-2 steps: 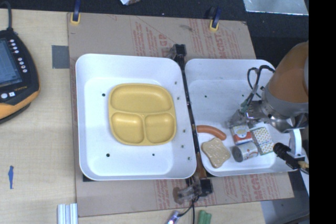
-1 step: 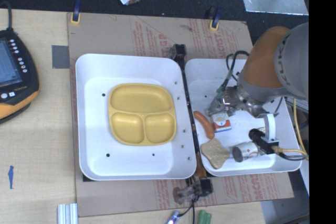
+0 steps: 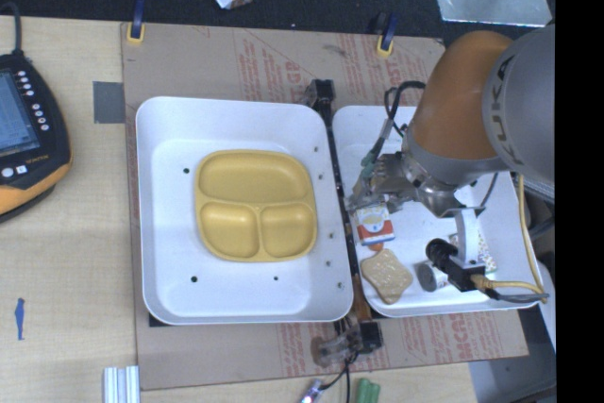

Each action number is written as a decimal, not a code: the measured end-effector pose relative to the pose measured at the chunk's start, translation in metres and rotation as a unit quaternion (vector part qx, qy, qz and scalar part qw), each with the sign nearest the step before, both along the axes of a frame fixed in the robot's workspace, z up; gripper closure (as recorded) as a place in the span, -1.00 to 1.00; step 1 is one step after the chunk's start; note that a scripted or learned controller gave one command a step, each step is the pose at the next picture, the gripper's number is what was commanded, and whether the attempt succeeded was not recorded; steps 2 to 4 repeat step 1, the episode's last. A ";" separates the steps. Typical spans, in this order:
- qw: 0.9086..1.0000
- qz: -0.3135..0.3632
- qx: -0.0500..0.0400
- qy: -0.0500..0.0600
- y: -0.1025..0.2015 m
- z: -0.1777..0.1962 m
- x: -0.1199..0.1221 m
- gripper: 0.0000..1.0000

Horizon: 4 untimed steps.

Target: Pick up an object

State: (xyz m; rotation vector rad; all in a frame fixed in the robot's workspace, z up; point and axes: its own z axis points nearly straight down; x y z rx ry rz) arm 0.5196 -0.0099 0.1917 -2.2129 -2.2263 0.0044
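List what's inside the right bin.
In the right bin: a small red-and-white carton and a tan biscuit-like piece nearer the camera. The arm covers the far and middle part; contents there cannot be seen.

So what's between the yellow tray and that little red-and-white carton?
Bare white floor of the left bin, then the two bins' adjoining rims; the camera view shows it.

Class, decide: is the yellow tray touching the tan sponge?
Apart. The camera view shows the tray in the left bin and the sponge in the right bin, with both bins' rims between them.
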 end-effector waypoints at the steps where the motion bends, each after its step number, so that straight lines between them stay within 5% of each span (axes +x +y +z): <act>1: 1.000 -0.001 0.001 -0.001 0.062 0.032 0.076 1.00; 4: 1.000 -0.001 0.001 -0.001 0.062 0.032 0.076 1.00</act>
